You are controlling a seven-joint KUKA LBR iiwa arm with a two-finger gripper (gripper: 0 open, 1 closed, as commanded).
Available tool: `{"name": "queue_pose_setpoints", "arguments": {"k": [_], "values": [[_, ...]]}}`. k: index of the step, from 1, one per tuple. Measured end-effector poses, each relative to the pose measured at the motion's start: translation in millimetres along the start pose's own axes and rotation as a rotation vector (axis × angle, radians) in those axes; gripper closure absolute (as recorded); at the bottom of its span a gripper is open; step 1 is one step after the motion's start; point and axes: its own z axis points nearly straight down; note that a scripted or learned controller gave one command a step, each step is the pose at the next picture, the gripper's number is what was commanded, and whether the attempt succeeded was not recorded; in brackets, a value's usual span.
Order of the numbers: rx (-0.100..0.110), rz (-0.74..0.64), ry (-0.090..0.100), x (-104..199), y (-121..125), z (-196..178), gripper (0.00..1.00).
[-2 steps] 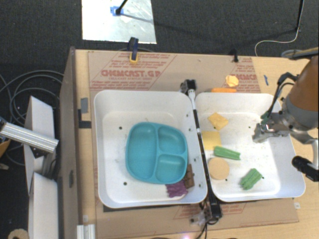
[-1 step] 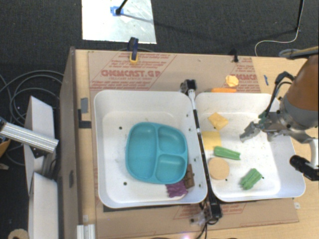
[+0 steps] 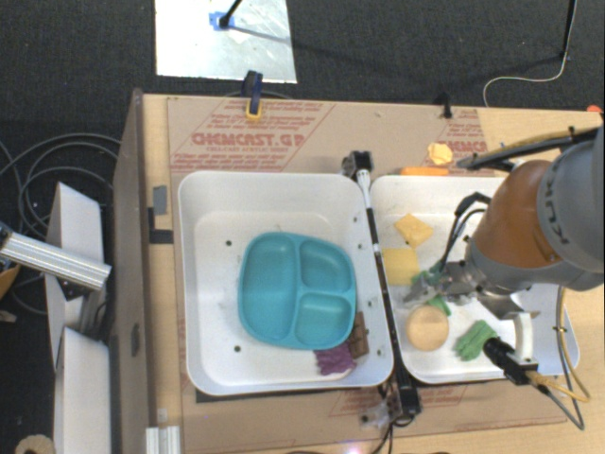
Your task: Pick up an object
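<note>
now you're reaching the gripper [image 3: 437,289] down; can't tell its grip state. ball [image 3: 427,329] is sitting just below it, so lower there.

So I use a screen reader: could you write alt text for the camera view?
A grey and orange robot arm reaches into the right bin among yellow blocks, a tan ball and a green piece. The left bin holds a teal divided plate.
</note>
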Motion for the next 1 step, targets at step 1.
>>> {"name": "queue_pose_setpoints", "arguments": {"k": [1], "values": [[-0.021,0.000,-0.009,-45.0,48.0,-134.0,0.00]]}}
